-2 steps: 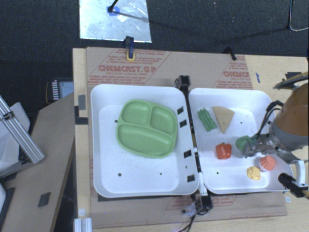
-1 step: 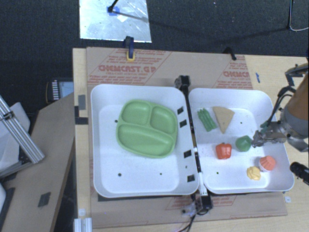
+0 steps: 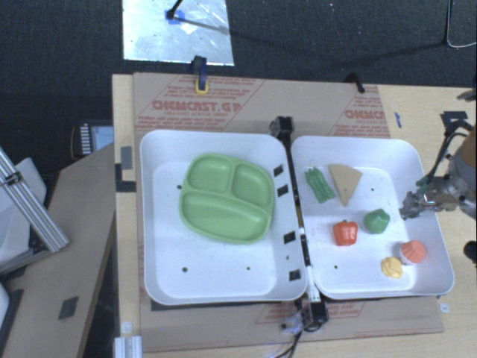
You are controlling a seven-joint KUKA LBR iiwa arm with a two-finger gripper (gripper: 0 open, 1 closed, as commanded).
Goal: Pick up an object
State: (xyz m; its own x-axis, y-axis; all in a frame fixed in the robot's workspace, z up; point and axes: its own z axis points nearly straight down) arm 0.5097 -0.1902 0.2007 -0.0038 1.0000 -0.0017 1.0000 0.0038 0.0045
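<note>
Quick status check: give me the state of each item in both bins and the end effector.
Green divided plate: flat, upright, left bin.
Green long piece: lying flat, right bin.
Tan wedge: lying flat.
Orange pepper: resting loose.
Green round piece: resting loose.
Yellow piece: beside orange-white piece.
End effector: over right bin's edge, holding nothing visible.

The arm (image 3: 463, 171) is cut off by the right edge, only its wrist end showing. The gripper (image 3: 411, 206) above the right bin's (image 3: 440, 237) right rim is too small and blurred to read, perhaps metal fingertips. A grey frame (image 3: 26, 203) runs off the left edge.
</note>
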